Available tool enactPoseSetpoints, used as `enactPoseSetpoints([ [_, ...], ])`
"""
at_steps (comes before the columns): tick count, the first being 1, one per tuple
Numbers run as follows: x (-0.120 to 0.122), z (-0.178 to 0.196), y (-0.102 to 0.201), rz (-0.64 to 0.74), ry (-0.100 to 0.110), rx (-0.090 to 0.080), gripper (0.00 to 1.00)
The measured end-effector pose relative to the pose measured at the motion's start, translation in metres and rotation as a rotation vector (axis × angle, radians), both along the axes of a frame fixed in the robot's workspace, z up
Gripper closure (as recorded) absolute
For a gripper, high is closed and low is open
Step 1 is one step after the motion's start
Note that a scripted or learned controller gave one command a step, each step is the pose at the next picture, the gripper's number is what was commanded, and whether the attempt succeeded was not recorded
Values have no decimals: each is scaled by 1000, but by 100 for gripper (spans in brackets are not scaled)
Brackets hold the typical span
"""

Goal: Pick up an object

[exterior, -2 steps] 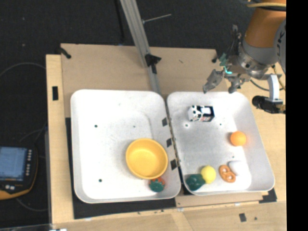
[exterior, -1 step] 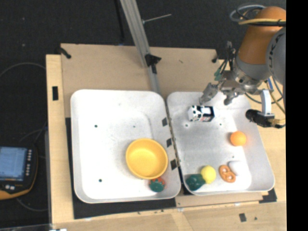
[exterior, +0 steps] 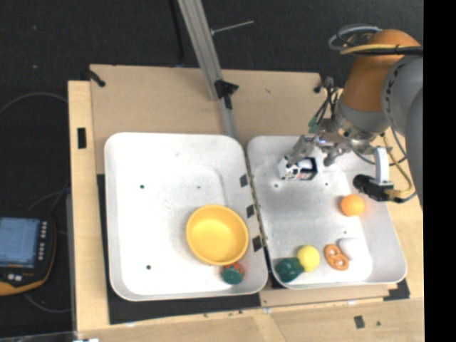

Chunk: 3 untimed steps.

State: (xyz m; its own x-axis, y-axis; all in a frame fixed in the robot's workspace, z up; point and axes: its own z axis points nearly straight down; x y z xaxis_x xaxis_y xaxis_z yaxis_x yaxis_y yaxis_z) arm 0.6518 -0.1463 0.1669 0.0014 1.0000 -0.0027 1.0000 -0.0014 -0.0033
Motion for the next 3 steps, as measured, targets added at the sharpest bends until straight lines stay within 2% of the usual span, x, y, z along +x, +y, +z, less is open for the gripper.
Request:
enactPoseSetpoints([
  [1, 11, -42, -4, 3, -10, -3, 0],
  [2, 13, -27, -5, 3, -18, -4, 100],
  [3, 12, 38, -4, 4, -11, 1, 100],
])
